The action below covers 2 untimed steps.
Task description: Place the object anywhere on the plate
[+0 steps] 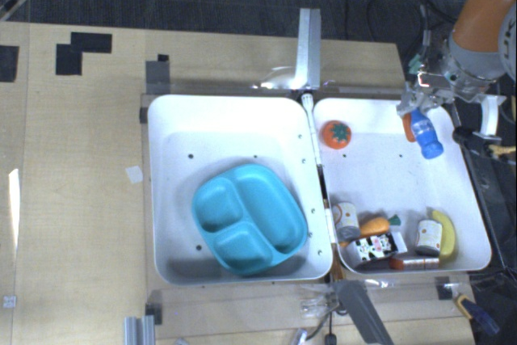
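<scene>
The hand (417, 114) pinched a blue bottle (425, 136) above the right bin (477, 198); the blue plate (246, 216) lay in the left bin (170, 174).

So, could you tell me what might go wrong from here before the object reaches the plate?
1. The blue bottle hangs tilted below the gripper, over the right bin. The grip looks to be near one end, so it may slip out during the carry.
2. The blue plate lies in the left bin, so the path crosses the divider; a low carry could snag the bottle there.
3. A drop now could land near the tomato.
</scene>
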{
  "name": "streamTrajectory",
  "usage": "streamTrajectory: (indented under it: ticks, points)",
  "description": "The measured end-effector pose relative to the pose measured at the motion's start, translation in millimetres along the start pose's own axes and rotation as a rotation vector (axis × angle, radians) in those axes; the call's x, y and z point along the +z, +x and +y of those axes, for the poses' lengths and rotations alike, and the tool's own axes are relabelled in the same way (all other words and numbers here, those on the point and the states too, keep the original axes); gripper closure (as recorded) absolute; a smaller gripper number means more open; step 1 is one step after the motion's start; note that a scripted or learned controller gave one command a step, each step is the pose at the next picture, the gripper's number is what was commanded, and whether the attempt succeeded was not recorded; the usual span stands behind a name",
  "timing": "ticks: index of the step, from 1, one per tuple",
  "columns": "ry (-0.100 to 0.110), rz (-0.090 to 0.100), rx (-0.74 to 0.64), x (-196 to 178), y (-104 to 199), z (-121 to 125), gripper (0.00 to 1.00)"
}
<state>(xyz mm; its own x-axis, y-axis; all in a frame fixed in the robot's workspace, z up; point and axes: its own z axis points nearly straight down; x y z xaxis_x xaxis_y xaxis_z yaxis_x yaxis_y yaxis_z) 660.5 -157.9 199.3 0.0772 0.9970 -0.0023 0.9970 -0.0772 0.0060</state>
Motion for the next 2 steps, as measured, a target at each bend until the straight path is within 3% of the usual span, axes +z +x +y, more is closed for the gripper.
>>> streamTrajectory:
  ticks: [1,2]
  points:
    - [0.001,0.003,-0.219,12,78,-67,1.00]
    - [0.003,0.004,-0.116,13,143,-166,1.00]
